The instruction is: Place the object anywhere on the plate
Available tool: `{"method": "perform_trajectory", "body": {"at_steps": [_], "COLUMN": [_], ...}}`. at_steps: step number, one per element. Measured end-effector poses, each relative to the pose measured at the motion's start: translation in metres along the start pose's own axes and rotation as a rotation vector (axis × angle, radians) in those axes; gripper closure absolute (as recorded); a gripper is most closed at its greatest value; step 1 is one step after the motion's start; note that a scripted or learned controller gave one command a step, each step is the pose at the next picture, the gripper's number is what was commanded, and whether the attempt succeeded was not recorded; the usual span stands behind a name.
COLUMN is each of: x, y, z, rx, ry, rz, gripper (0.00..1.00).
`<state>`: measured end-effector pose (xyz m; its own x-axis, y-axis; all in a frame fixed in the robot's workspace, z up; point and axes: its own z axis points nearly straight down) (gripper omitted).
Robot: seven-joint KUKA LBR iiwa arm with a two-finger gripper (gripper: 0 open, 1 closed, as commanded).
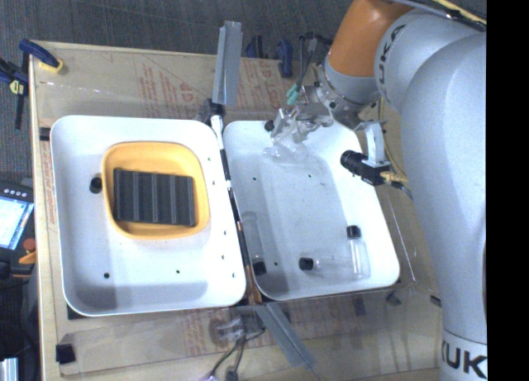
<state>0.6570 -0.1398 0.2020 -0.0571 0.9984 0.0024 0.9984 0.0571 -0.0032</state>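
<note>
A yellow plate (155, 158) with rounded corners lies in the left bin (132, 280). A dark grey ribbed rectangle (157, 197) covers its middle. My gripper (285, 135) hangs over the far edge of the right bin (314, 197), well to the right of the plate. In the right bin lie clear vials with black caps: one (356, 254) near the right wall, one (318, 264) along the front, and one (251, 243) against the left wall. Nothing from the bin shows in the gripper.
A small black spot (97, 183) marks the left bin beside the plate. A metal bar (226, 61) stands behind the gap between the bins. Cables and a black connector (364, 164) hang off the wrist over the right bin's far right corner.
</note>
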Motion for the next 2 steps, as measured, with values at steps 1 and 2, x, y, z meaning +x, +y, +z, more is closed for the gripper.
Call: {"method": "perform_trajectory", "body": {"at_steps": [1,2], "x": [0.04,0.115], "y": [-0.04,-0.014], "z": [0.019,-0.032], "rx": [0.003,-0.001], "ry": [-0.001,-0.003], "rz": [-0.253,-0.323], "gripper": [1.0,1.0]}}
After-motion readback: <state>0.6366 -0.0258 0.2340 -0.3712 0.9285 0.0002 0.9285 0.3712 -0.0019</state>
